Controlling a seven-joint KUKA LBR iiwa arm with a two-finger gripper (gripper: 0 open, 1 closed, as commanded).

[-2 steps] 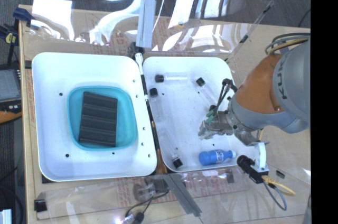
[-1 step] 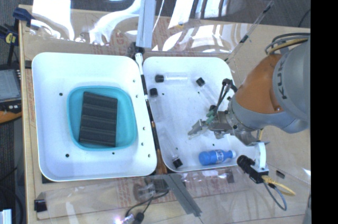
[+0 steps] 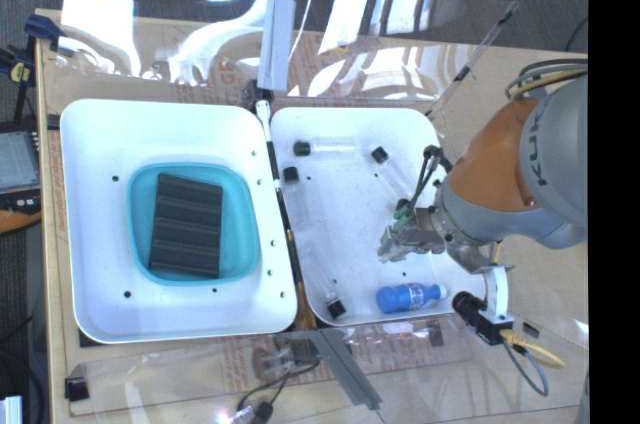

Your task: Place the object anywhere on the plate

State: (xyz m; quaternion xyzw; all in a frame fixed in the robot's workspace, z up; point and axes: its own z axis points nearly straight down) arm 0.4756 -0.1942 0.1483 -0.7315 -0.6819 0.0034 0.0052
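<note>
Camera view | gripper above blue bottle, finger state unclear (blurred) | risk: bottle rolling away before reaching plate

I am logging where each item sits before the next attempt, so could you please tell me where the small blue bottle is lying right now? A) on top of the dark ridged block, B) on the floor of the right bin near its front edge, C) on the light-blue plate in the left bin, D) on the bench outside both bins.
B: the blue bottle lies on its side on the right bin floor, near the front edge, below the claw.
</note>
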